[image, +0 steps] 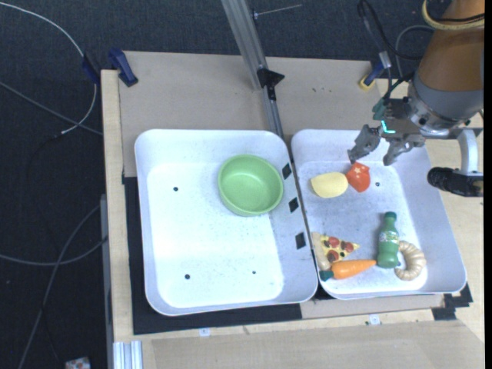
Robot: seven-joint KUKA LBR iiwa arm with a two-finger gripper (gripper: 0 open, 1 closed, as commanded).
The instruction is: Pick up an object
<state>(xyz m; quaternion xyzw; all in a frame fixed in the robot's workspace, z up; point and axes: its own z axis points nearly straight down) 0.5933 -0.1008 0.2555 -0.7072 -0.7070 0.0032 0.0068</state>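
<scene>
— So where's the pincer (378,149)?
— Fingers apart, empty, just above the small red plastic tomato (358,177) in the right white bin (446,229).
— Risk?
— Nudging the yellow lemon-shaped toy (329,184) touching it.

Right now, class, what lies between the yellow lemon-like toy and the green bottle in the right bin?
In the camera view, the stretch between the yellow toy and the green bottle is bare white bin floor. The red toy sits off that line, beside the yellow one.

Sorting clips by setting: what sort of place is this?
Likely a robot lab: an arm over two white bins of toy food on a clamped bench, with loose cables.
</scene>
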